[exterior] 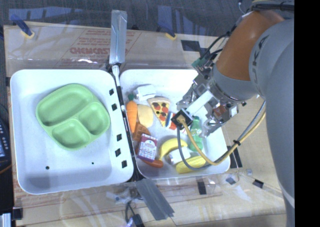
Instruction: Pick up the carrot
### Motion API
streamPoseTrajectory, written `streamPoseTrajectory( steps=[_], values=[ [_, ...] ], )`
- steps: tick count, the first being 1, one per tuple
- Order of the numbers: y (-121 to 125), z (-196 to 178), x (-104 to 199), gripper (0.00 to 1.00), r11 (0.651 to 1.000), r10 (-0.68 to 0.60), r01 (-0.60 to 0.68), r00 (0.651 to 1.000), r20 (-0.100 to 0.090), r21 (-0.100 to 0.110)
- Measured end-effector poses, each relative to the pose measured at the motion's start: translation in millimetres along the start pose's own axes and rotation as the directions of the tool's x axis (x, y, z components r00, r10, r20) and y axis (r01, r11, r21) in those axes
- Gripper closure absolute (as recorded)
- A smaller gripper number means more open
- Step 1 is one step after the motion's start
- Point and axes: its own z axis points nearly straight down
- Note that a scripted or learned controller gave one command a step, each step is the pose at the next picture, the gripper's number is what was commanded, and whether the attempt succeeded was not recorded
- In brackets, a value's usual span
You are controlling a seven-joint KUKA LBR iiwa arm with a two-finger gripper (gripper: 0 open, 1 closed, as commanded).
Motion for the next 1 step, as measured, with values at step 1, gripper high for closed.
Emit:
streamPoseTrajectory(
  steps=[1],
  values=[
    [-1.4, -6.3, 0.0, 1.00, 1.000, -0.007, 0.007, 1.000, 0.010, 0.007]
  ],
)
